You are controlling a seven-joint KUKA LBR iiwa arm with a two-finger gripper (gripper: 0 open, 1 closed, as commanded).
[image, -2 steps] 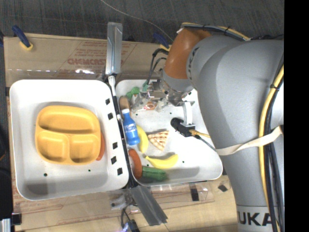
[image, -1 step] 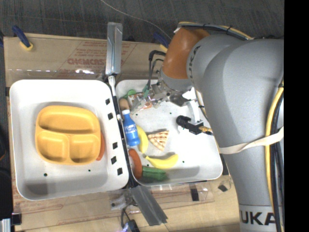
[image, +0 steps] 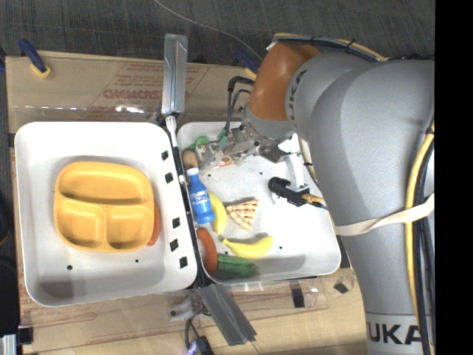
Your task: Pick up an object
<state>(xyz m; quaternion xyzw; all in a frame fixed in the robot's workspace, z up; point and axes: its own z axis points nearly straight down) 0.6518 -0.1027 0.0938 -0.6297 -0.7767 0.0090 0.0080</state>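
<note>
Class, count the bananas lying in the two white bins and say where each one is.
2. One banana lies near the right bin's front edge; another banana lies beside the blue bottle. The arm may hide more.

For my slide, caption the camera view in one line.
KUKA arm lowers its hand into the right bin of toy food; yellow tray fills left bin.

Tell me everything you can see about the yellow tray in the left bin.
The yellow tray looks like moulded plastic with rounded corners. It has three compartments: one long one across the far side and two smaller ones nearer the camera, all bare. It lies flat, right side up, about in the middle of the left bin, resting on the bin's white floor. An orange-red edge shows under its right side, as if something lies beneath. Nothing else touches it.
</note>
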